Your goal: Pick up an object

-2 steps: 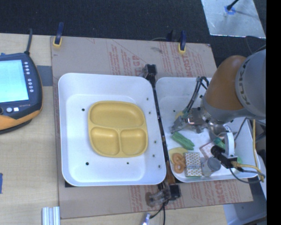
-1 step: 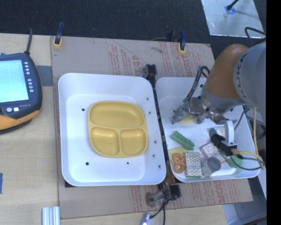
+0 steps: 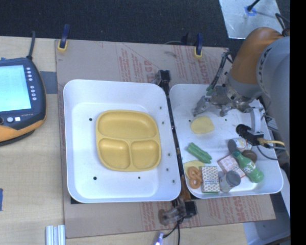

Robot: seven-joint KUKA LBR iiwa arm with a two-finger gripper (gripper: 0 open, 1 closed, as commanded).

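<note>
Right bin (image 3: 179, 137): candidates clustered for picking, namely a pale yellow disc (image 3: 202, 125), green pod (image 3: 199, 152), pretzel (image 3: 194, 176) and green bottle (image 3: 248, 167). My end effector (image 3: 214, 107) hangs just above the disc; grip state, cannot tell. Left bin (image 3: 74, 137): yellow divided tray (image 3: 128, 139), set aside.

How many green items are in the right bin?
2: a green pod-shaped piece near the right bin's left side, and a green bottle toward its lower right corner. Others may hide under the pile.
</note>
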